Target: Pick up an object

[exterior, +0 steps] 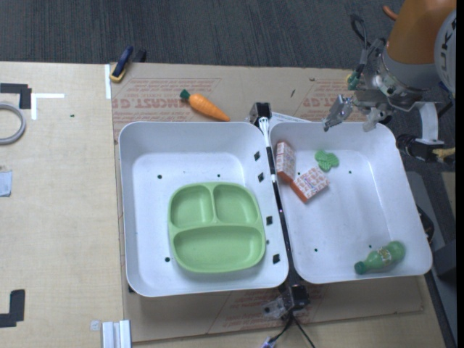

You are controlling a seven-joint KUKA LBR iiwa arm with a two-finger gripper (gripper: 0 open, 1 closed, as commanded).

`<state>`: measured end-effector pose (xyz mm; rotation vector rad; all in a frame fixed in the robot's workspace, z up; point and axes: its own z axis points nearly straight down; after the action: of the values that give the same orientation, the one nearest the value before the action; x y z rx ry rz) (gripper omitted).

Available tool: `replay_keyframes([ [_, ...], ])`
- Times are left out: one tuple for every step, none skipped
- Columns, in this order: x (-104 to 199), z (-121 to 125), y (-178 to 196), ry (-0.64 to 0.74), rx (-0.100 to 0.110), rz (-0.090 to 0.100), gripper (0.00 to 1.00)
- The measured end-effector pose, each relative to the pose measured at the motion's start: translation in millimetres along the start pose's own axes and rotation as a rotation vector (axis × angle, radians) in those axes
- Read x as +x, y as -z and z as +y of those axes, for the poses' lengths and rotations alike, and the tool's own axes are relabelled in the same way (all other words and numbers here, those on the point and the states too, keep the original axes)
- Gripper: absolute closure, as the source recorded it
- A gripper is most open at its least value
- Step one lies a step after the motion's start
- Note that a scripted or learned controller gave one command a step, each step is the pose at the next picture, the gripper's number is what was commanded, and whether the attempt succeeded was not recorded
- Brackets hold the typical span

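My gripper (353, 115) hangs open over the far rim of the right bin (406, 194), its two fingers spread wide with nothing between them. Below and left of it in that bin lie a small green toy (326, 160), a red and white carton (285, 161) by the left wall, and a second small carton (310, 183) beside it. A green bottle (380, 259) lies on its side in the bin's near right corner.
The left bin (138, 194) holds a green divided plate (216, 228). An orange carrot (205, 105) lies on the cardboard behind the left bin. A blue-and-yellow tool (121, 64) rests at the cardboard's far left corner. Clips (259, 112) join the bins.
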<state>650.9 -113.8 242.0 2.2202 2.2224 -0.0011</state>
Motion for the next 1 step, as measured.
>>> replay_keyframes([
  [63.9,-19.0,-49.7,0.211,0.001,0.000,0.00],
])
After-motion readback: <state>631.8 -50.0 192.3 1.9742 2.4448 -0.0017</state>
